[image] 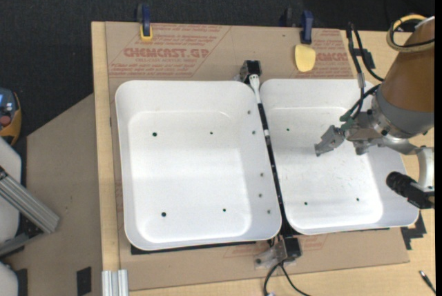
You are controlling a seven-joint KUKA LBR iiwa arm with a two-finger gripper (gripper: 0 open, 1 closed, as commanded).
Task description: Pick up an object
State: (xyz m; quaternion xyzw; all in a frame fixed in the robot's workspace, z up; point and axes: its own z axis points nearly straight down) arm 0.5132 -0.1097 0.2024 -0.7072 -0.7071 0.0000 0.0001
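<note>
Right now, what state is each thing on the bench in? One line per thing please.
Left bin: flat on the bench, nothing in it.
Right bin: flat, beside the left one, arm over it.
End effector: low over the right bin, nothing seen held.
Yellow clamp: on the board behind the right bin.

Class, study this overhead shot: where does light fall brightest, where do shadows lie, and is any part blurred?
Camera view: the left bin is brightest across its lower floor, with its upper part in soft shade; the right bin is evenly lit; the gripper looks slightly soft, while the bin rims stay sharp.
</note>
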